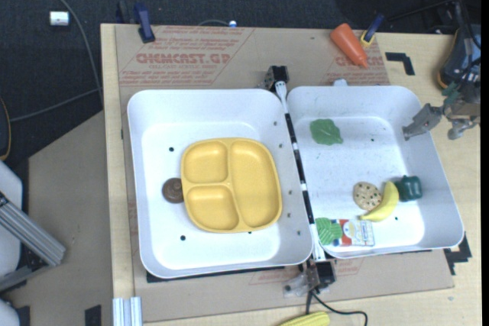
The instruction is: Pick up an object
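The right bin [428, 229] holds a green leafy piece [326, 131] at its back. Near its front lie a chocolate-chip cookie [367, 195], a yellow banana [384, 202], a small dark green block [410, 188] touching the banana's tip, and a small green, white and red carton [345, 232]. My gripper [439, 124] hangs over the right bin's right rim, behind and to the right of the block. Its two grey fingers are spread open with nothing between them.
In the left bin [145, 118] sits a yellow divided plate [229, 184] with a brown round piece [173, 190] at its left edge. An orange item [350, 46] and a blue clamp [143, 23] rest on the bench behind the bins.
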Controlling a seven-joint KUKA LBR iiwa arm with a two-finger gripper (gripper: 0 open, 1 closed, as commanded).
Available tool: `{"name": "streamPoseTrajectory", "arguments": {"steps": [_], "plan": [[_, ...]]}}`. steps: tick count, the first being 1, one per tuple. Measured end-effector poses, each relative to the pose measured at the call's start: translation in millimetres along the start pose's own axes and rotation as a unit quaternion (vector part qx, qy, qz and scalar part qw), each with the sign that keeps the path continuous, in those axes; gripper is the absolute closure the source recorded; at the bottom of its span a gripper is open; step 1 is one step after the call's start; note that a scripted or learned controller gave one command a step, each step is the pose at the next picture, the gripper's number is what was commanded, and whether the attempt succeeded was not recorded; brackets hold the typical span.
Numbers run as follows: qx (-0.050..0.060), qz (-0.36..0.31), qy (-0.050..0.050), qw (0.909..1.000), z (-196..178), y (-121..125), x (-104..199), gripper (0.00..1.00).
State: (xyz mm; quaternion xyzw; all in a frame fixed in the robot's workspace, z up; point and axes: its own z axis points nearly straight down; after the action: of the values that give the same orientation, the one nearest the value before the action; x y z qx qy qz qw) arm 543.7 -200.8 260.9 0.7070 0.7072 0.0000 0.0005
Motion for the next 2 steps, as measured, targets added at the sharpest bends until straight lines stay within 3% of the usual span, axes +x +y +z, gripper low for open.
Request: {"name": "streamPoseTrajectory", "arguments": {"steps": [1,2], "plan": [[0.002,0.000,0.001,1.0000,139.7,26.4,-2.0,0.00],[0.001,0.000,0.001,1.0000,154.4,-21.1,16.4,0.00]]}}
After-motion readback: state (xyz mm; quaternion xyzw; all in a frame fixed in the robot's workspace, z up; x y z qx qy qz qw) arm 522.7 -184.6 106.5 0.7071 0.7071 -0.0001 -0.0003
